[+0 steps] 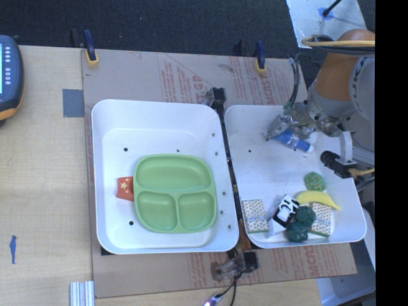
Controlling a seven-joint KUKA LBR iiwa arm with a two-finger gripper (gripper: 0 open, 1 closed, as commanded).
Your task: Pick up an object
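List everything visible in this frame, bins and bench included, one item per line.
Bins: 2, white, side by side; left, right.
Divided plate: 1, green, in left bin.
Red card with star: 1, red, tucked under plate's left edge.
Banana: 1, yellow, right bin, near corner.
Green toys: 2; light green, dark green, right bin.
Black-and-white toy: 1, beside banana.
Patterned packets: 2; and.
Clamps: 2, blue, far edge of the board.
Claw: 1, over right bin's far end, blue item at its tip.
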